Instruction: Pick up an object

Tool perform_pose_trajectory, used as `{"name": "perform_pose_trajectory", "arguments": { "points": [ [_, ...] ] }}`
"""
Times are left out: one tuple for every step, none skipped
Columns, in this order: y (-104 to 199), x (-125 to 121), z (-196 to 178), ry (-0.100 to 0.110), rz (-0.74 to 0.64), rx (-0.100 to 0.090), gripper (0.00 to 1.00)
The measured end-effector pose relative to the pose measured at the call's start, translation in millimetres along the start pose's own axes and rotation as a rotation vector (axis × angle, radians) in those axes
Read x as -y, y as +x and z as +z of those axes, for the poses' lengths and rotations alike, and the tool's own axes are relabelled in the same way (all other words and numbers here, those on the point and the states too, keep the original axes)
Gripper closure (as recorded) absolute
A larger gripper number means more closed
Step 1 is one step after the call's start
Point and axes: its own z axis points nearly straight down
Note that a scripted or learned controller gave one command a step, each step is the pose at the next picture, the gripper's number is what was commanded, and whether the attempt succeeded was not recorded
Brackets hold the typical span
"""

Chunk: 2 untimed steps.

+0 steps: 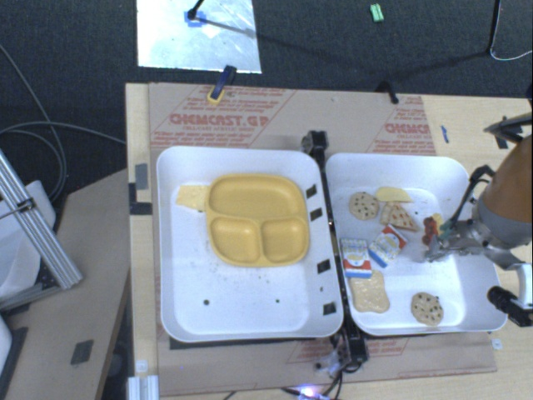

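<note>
Right white bin (454, 173): claw (433, 252), grip state unclear, just beside red toy (430, 228).

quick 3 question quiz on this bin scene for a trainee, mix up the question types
1. True or false: the yellow divided tray lies in the right bin.
2. How many round cookies lie in the right bin? A) one B) two C) four
3. Fill in: the gripper is over the ____ bin.

Key
1. False: it lies in the left bin.
2. B: one cookie near the far side, one cookie near the front.
3. Right.
</note>
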Motion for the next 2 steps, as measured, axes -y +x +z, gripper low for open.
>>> {"name": "perform_pose_trajectory", "arguments": {
  "points": [
    [0,0,0,0.0,0.0,0.0,0.0],
    [33,-68,11,-0.002,-0.008,0.0,0.0]
  ]
}}
